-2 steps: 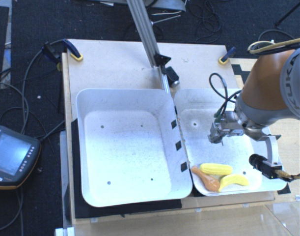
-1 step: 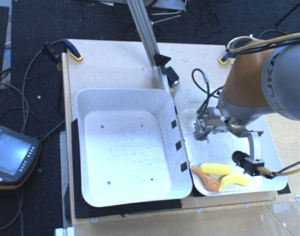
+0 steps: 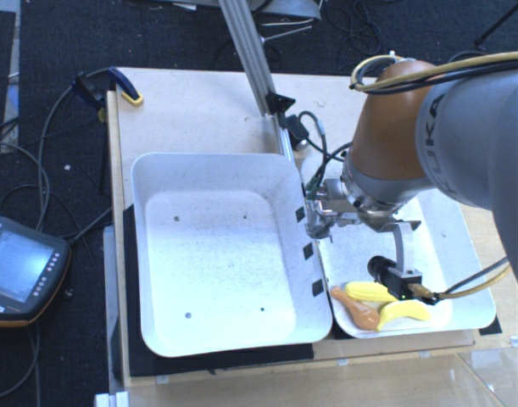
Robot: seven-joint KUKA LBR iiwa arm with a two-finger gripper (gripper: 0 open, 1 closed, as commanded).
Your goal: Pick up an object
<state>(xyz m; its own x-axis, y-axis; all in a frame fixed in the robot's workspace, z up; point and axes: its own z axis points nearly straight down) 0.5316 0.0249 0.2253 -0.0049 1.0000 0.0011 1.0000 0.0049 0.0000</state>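
Yellow curved piece [image 3: 369, 292], shaped much like a banana, lies in the near corner of the right bin [image 3: 462, 227], and a second yellow piece [image 3: 404, 313] of the same kind lies just beside it, closer to the bin's near rim. An orange piece [image 3: 358, 309] lies against the 2 yellow ones on their left, its narrow end pointing toward the wall between the 2 bins. All 3 lie on the bin floor in 1 small cluster. The arm [image 3: 445, 142] reaches in from the right and hangs over the right bin, its orange band above the wrist covering much of that bin. The gripper [image 3: 326, 213] sits below the wrist, at the bin's left wall and close to the rim shared with the left bin [image 3: 216, 253], farther from the camera than the cluster and apart from it. Whether it is released, clenched or grasping anything cannot be told, because the wrist hides its lower end. The left bin shows a white, faintly speckled floor with 4 small dark dots, and 3 small black tags [image 3: 309, 249] sit along its right rim. Both bins rest on a pale bench [image 3: 199, 108], where a slanted aluminium bar [image 3: 252, 53] rises from behind the bins and a black clamp [image 3: 106, 87] grips the far left corner. On the dark floor to the left lies a teach pendant [image 3: 19, 270] with its cable.
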